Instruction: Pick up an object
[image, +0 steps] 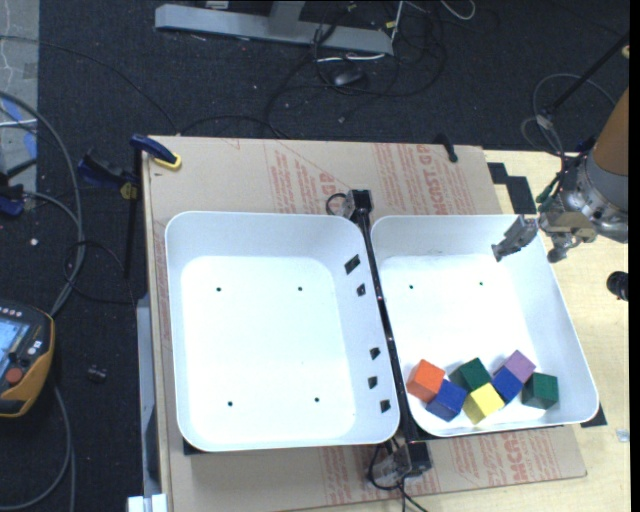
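Nearest the camera, along the front wall of the right bin (575, 345), a small huddle of wooden blocks sits packed together. The orange block (427, 379) is leftmost, with a blue block (447, 399) just in front of it and touching. Next comes the yellow block (485, 402), pressed against a dark green block (469, 375) behind it. Another blue block (505, 386) sits between the yellow one and the purple block (518, 365), and a second green block (540, 390) stands at the right end, close to the bin's right wall. All of them lie flat on the bin floor, none lifted.

The left bin (190, 300) sits beside it, the two meeting along a dark seam down the middle, both resting on a brown cardboard sheet (290, 170).

Farther back, at the far right corner of the right bin, the gripper (532, 238) hangs over the rim, well apart from the blocks. Its two fingers look spread, one reaching left over the bin, the other pointing down at the right, with nothing between them. The grey arm (605, 180) runs off to the right.

Beyond the bench, black cables (330, 50) trail across the dark floor, and a yellow handheld unit (20, 355) lies at the left
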